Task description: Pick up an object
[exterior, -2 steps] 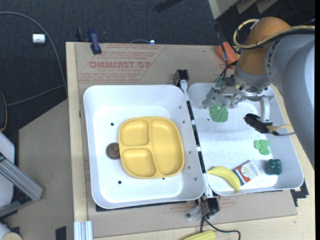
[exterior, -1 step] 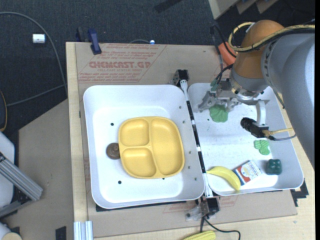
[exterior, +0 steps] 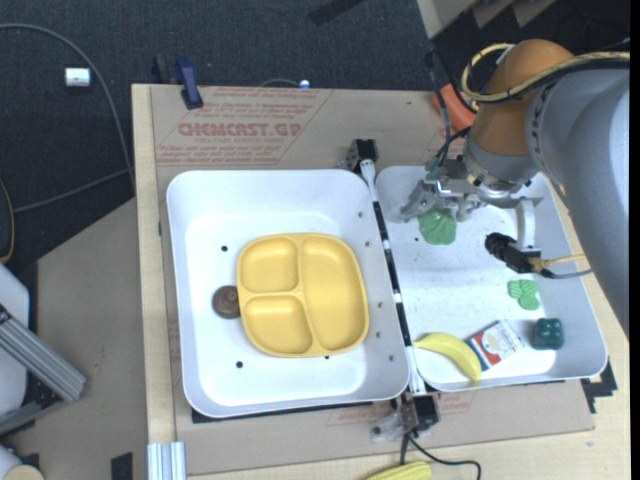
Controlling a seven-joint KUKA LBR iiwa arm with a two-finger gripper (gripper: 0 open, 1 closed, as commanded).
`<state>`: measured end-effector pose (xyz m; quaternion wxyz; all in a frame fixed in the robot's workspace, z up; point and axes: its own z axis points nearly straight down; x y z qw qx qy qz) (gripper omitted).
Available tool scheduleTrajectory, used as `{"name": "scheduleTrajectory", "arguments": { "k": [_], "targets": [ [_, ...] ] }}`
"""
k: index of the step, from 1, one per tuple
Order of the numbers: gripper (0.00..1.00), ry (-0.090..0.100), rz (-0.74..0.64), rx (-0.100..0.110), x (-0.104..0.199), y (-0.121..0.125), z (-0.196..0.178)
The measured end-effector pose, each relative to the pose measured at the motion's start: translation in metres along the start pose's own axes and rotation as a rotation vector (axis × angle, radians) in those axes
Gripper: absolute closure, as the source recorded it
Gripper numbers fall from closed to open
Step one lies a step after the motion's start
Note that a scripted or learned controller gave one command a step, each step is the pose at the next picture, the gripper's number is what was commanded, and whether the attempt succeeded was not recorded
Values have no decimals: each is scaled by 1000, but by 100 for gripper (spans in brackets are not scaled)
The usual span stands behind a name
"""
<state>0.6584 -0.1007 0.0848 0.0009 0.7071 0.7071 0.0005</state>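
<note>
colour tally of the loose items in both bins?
Yellow: 2, the divided plate and the banana
Green: 3, a piece by the gripper, a light green piece, a dark green block
Brown: 1, a round piece at the plate's left edge
Red and white: 1, a small carton
Total: 7

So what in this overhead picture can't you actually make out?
- Gripper, camera view: the wrist above hides its fingers, so any grip on the green object is unclear.
- Brown round object: partly under the yellow divided plate.
- Small carton: print too small to read.
- Dark green block: too small to identify.
</note>
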Motion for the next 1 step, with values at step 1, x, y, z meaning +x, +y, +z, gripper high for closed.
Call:
{"name": "scheduleTrajectory", "arguments": {
  "k": [1],
  "targets": [
    [0, 0, 0, -1, -10, 8, 0]
  ]
}}
